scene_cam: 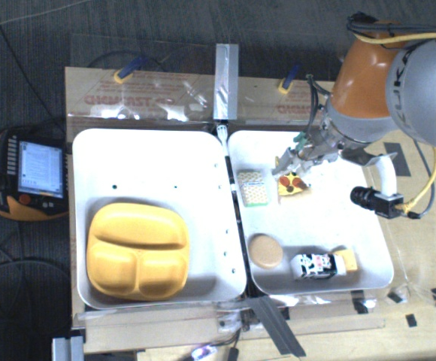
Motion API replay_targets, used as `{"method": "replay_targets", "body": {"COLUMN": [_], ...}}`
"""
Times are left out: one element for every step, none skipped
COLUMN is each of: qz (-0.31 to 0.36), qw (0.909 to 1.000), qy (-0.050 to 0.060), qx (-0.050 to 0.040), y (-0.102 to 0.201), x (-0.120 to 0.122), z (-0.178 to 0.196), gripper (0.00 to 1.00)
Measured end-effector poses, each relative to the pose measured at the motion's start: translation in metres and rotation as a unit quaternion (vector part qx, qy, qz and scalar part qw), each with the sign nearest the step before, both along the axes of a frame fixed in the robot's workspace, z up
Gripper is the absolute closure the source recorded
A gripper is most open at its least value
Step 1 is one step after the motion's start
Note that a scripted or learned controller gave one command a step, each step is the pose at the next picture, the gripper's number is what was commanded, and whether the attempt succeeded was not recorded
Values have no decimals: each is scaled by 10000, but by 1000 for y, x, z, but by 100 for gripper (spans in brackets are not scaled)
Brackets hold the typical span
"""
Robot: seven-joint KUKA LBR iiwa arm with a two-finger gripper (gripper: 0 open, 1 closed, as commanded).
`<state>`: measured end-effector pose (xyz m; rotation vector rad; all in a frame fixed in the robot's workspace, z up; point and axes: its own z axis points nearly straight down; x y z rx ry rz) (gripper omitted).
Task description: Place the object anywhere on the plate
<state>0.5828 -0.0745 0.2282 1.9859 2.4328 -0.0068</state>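
Observation:
A yellow divided plate [137, 248] lies in the left bin [150, 145], toward its front. In the right bin [353, 224], a small pizza-slice toy [293, 186] lies near the back. My gripper [293, 162] hangs just above and behind the pizza slice, at the end of the grey arm with the orange band [364, 74]. Whether it touches the slice cannot be made out.
The right bin also holds a green-and-white textured block [252, 188], a tan round disc [265, 251] and a cow-patterned item with a yellow end [323, 265]. A central wall [231, 201] divides the bins. A handheld screen [34, 173] lies left of the bench.

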Motion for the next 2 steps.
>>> {"method": "replay_targets", "body": {"qz": [537,1085], "qw": [9986,9941], "qy": [8,0], "qx": [9,12], "y": [-5,60], "x": [26,47], "z": [-45,-28], "gripper": [100,100]}}
